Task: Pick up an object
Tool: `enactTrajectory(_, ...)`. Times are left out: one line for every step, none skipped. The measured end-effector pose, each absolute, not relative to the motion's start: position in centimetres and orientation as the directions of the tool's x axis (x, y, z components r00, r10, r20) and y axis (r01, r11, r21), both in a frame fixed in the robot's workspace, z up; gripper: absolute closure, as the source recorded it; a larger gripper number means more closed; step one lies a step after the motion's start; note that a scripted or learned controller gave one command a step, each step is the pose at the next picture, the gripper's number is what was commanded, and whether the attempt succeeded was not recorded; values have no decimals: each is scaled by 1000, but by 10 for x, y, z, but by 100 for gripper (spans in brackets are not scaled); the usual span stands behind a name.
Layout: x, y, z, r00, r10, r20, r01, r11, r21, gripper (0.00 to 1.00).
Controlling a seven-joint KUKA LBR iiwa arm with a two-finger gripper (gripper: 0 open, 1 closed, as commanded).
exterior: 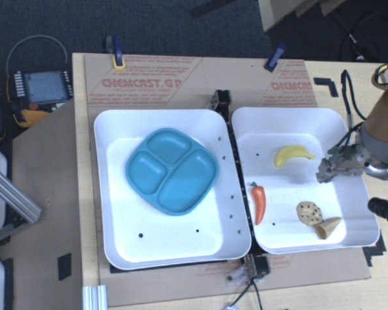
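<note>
Banana (pixel 293 154) lies in upper middle of right bin (pixel 271 124). Gripper (pixel 328 171) at its 4 o'clock, near, not touching; nothing seen between fingers, spread unclear. Cookie (pixel 308 212) and wedge (pixel 328 227) at 5 o'clock, chili pepper (pixel 258 202) at 7. Left bin (pixel 116 173) holds blue divided plate (pixel 172 170).

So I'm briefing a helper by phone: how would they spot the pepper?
Look in the right-hand white bin. Along its left wall lies the chili pepper, lengthwise. It is the only red-orange, slender item there, green-stemmed, unlike the yellow banana.
</note>
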State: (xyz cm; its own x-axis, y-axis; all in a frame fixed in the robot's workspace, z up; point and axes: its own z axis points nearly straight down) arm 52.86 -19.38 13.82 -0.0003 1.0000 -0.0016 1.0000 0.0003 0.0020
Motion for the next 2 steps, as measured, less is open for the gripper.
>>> enactTrajectory(530, -188, 183, -1, 1000, -3, 1000, 1, 6, 100)
enactTrajectory(532, -191, 246, -1, 1000, -4, 1000, 1, 7, 100)
